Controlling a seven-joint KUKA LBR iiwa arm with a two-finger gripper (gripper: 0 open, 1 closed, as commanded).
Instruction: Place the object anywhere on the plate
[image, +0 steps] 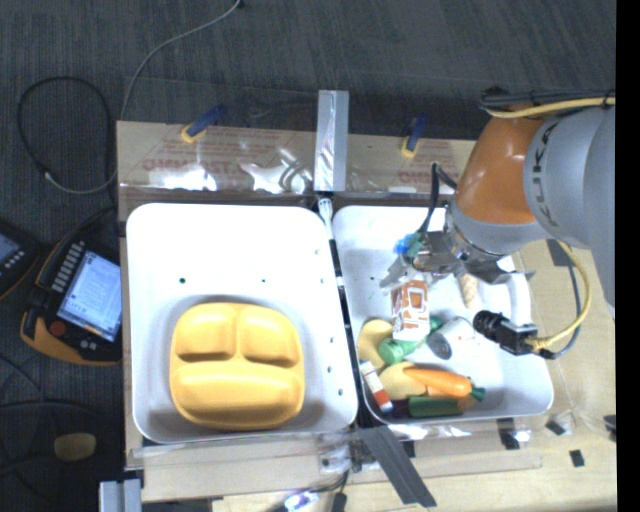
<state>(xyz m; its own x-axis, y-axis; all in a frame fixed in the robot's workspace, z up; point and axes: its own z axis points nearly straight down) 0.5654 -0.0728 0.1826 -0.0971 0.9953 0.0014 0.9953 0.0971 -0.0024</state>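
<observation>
Gripper hanging over the right white bin, small orange-and-white packet dangling upright just below; jaw grip impossible to tell. Yellow three-compartment plastic plate well left.

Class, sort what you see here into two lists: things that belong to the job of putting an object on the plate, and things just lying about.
Belongs to the job:
yellow plate in the left bin
gripper
orange-and-white packet under the gripper

Just lying about:
carrot
green item
handheld screen beside the bench

"KUKA" on arm
</observation>
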